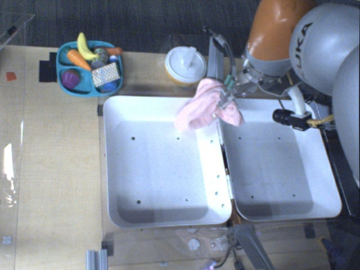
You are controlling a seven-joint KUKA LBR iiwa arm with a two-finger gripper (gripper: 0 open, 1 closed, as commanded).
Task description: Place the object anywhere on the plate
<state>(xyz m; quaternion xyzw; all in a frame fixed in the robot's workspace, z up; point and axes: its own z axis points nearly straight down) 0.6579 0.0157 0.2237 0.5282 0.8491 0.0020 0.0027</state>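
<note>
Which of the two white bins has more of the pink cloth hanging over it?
The left bin. Most of the pink cloth drapes over its upper right corner; just a small fold reaches the right bin.

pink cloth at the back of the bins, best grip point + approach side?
Grip the pink cloth at its bunched right end, over the seam between the left bin and right bin, coming from above. There the folds gather into a lump the hand can pinch; the left part spreads flat and thin.
</note>
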